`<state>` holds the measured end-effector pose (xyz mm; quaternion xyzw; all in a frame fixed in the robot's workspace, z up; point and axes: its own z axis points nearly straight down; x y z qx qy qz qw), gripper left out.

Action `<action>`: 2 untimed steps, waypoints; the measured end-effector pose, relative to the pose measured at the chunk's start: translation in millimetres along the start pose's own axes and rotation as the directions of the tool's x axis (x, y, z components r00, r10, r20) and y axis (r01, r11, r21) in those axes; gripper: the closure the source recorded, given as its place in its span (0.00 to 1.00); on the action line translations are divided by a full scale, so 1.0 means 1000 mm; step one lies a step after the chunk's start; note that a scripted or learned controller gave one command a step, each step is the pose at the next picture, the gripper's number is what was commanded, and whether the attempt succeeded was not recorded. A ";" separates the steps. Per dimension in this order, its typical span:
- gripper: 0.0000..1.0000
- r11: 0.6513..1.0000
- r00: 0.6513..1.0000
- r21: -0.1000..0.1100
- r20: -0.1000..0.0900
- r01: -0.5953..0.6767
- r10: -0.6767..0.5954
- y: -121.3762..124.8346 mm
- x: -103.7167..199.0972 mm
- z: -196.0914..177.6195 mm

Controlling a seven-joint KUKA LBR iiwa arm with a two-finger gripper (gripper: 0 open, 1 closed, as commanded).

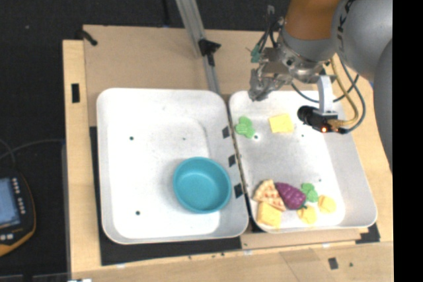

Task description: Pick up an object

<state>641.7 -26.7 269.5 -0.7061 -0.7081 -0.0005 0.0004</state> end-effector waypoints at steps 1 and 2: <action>1.00 1.000 1.000 0.001 0.001 0.003 -0.003 -0.005 0.051 0.017; 1.00 1.000 1.000 0.001 -0.001 0.005 -0.005 -0.023 0.104 0.012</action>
